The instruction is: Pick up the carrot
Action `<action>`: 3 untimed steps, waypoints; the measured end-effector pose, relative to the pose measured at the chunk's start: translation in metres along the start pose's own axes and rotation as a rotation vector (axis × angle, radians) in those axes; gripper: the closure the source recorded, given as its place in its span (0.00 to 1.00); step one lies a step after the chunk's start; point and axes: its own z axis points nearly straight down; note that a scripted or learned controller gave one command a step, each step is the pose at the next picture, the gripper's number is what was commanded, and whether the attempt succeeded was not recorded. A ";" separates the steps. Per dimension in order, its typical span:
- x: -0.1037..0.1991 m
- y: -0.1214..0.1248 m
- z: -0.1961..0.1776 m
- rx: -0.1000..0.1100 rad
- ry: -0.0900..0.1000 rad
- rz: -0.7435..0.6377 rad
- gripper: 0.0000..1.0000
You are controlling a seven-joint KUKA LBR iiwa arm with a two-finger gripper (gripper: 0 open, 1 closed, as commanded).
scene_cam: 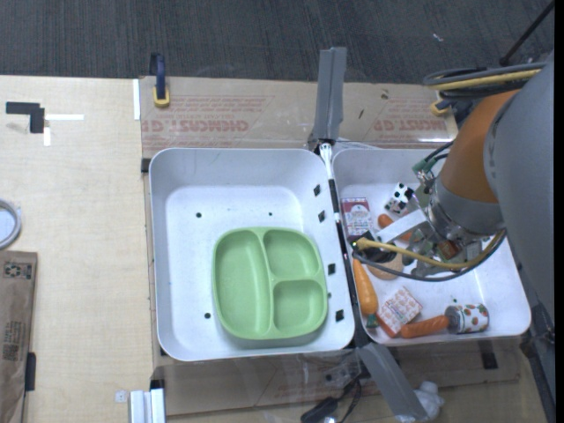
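Right bin point(507, 300): arm point(471, 179) partly hides carrot point(364, 287).

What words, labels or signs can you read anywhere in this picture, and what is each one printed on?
"CHEMCO", red and upside down, repeated along the tape strip behind the bins; further letters too blurred to read.
Recycling symbol on the brown bag at the left edge; its small print unreadable.
Red packet in the right bin: label too blurred.
Patterned box and small can: printing too small to read.
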 end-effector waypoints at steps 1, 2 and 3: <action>0.036 -0.091 0.023 -0.001 -0.001 0.033 1.00; 0.005 -0.042 -0.066 -0.002 0.001 0.063 1.00; -0.009 -0.003 0.002 0.001 0.000 -0.152 1.00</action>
